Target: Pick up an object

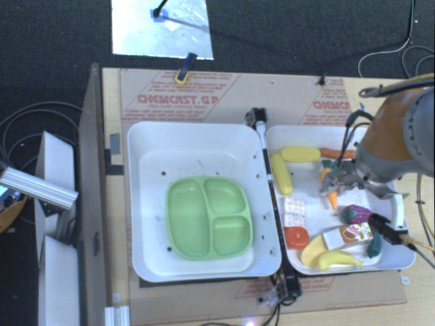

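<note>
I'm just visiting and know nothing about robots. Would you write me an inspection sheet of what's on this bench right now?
Surface: cardboard-covered bench bearing two white bins, left bin and right bin.
Job's things: in the right bin, toy food: corn cob, yellow piece, banana, tomato, purple piece, small carton.
Clutter: green divided plate in the left bin.
Grippers: gripper low over the right bin near a small carrot.
Cables: loops at left and top right.
Surroundings: dark carpet, shiny sheet.
</note>
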Robot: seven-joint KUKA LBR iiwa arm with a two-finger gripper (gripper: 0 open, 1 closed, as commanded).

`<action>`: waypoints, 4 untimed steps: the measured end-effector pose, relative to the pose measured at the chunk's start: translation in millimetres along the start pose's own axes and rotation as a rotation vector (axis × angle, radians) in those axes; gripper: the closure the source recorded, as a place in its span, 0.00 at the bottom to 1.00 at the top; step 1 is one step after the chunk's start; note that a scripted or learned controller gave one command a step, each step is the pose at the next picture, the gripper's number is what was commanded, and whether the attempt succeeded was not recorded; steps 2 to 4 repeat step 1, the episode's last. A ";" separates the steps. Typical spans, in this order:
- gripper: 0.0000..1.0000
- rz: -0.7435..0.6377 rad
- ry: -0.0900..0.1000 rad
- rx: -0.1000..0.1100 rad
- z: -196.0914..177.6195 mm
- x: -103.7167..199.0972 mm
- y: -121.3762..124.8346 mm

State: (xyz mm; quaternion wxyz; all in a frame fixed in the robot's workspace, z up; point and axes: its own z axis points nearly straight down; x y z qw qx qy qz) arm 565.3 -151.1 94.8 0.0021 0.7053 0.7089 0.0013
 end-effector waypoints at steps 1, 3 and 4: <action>1.00 -0.007 0.002 -0.005 -95.1 81.1 16.1; 1.00 -0.007 0.002 -0.005 -95.1 81.1 16.1; 1.00 -0.007 0.002 -0.005 -95.1 81.1 16.1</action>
